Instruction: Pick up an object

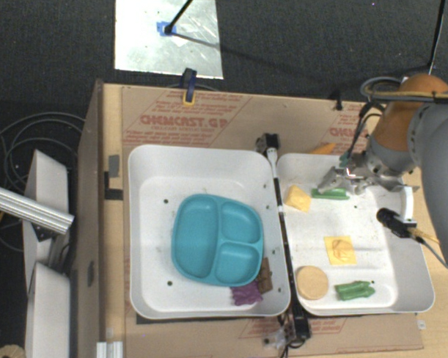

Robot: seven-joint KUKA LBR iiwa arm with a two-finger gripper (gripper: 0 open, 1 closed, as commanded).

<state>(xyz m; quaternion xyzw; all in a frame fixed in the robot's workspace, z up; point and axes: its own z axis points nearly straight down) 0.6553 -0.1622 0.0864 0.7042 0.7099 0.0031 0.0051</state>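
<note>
the gripper (340,180) sits low over a green piece (332,192) at the right bin's (418,291) far end, its clench impossible to tell, so it should close squarely across that piece before lifting.

I read red print "CHEMCAST GP" on the brown protective sheet (183,122) covering my table, far left.

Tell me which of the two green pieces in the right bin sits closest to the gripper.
The green piece at the bin's far end, directly under the gripper. The other green piece lies at the near edge, beside the round tan disc.
</note>
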